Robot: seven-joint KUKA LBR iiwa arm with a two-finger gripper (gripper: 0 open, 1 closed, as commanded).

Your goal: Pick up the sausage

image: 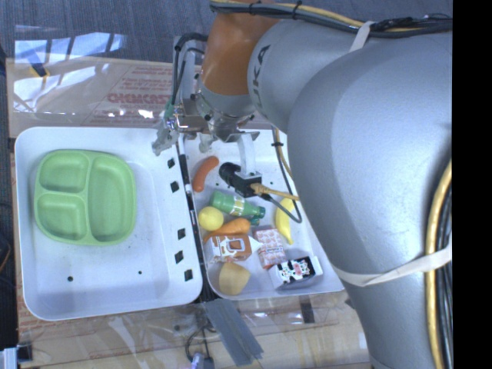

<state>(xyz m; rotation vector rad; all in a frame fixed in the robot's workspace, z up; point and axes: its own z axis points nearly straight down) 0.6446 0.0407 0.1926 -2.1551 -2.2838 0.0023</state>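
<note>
Sausage [204, 173], one; plate [84, 197], one

Bright even light, glare upper left

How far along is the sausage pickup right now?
Done: nothing yet. The sausage lies in the right bin, at its far end, just beyond the green bottle. In hand: the gripper hovers close beyond the sausage, by the bin's far edge. Left: descend, grasp and lift.
</note>
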